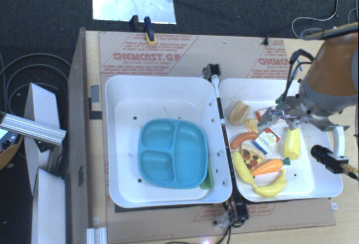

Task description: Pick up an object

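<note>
My gripper (276, 116) hangs low over the back of the right bin (322, 184), among the toy foods. Just to its left lie a small orange-red piece (262, 113) and a tan bread piece (239, 112). Below it sit a red-and-white carton (266, 140) and a yellow bottle (292, 144). An orange sausage (243, 139), a pizza slice (252, 155), a carrot (267, 166) and two bananas (242, 165) (271, 186) lie nearer the front. I see nothing lifted clear of the bin floor.
The left bin (126, 125) holds a blue divided plate (172, 153) with a green thing (207, 179) sticking out under its right edge. A ridge (221, 125) separates the two bins. The arm's orange band (335, 66) looms over the right bin's back right corner.
</note>
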`<state>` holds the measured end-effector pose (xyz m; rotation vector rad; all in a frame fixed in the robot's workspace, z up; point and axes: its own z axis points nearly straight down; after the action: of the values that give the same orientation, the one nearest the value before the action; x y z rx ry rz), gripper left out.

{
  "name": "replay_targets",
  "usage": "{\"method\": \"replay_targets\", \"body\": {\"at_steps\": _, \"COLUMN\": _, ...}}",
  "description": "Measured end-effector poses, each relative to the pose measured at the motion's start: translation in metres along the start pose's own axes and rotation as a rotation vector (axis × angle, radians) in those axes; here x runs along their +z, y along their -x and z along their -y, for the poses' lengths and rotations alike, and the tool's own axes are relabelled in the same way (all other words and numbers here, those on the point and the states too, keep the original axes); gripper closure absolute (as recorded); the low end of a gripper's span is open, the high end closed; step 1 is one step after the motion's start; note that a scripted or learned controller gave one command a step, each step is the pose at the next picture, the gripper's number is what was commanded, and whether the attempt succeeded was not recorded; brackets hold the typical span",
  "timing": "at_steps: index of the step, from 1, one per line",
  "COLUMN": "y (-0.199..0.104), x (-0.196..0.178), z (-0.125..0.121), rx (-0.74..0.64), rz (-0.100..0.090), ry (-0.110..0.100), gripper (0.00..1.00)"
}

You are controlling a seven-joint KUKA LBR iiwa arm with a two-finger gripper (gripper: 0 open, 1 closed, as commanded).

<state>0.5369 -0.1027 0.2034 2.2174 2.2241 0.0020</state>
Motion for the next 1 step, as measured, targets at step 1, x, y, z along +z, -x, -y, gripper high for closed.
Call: {"method": "replay_targets", "body": {"at_steps": 1, "y": -0.0087, "x": 0.1208, "z": -0.0504, "rx": -0.003, "rz": 0.002, "ry": 0.001, "gripper": 0.0}}
